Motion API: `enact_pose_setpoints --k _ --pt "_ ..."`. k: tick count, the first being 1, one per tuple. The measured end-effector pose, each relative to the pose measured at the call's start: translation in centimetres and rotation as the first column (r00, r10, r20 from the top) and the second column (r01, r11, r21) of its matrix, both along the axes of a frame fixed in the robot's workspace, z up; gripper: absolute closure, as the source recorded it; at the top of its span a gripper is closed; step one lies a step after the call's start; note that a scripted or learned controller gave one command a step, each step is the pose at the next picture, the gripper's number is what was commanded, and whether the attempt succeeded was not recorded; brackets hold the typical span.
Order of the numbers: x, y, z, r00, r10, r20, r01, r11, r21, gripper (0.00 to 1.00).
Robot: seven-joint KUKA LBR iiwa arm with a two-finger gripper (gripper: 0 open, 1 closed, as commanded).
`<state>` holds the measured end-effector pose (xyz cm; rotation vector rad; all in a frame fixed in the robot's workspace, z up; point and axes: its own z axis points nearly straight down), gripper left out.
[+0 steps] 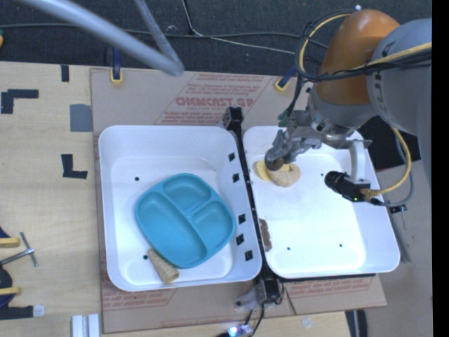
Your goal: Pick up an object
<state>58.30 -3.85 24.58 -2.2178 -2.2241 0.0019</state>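
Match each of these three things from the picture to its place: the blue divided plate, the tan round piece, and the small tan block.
Things:
1. blue divided plate
2. tan round piece
3. small tan block

Places:
A. near corner of the left bin, by the plate's edge
B. right bin, under the gripper
C. middle of the left bin

Pairs: 1-C, 2-B, 3-A

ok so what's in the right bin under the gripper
A pale tan, roundish object lies on the floor of the right bin, directly below the gripper. The gripper covers its upper left edge, so the contact there is hidden.
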Motion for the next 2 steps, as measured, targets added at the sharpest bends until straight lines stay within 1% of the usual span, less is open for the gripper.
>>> enact_pose_setpoints --k 1,2 --pt "-1.6 4.5 -0.4 1.000 0.001 -0.002 -0.001 1.000 0.000 1.00" --pt "-1.9 8.9 -0.4 1.000 0.002 -0.001 -0.002 1.000 0.001 1.00"
